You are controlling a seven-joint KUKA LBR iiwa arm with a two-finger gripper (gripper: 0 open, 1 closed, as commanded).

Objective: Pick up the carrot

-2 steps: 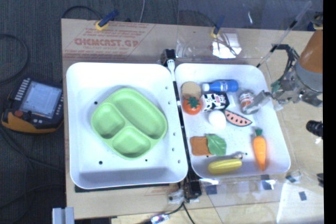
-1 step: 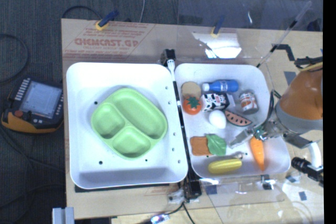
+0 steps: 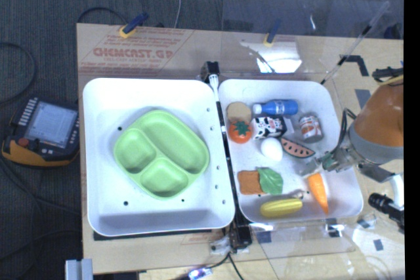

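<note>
Left bin (image 3: 98, 141) holds green divided plate (image 3: 161, 153); right bin (image 3: 341, 206) crowded, carrot (image 3: 318, 191) lying near its right wall beside yellow banana (image 3: 281, 207); gripper (image 3: 333, 160) poised just above carrot's top end, grip state cannot be told; judged approach step, descent onto carrot comes next

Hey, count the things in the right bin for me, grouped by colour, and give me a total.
Orange: 2, the carrot and a cracker
Red: 2, tomato, watermelon slice
Yellow: 1, banana
Green: 1, leaf
Blue: 1, bottle
White: 1, egg
Black-and-white: 1, carton
Silver: 1, can
Tan: 1, bun
Total: 11
</note>
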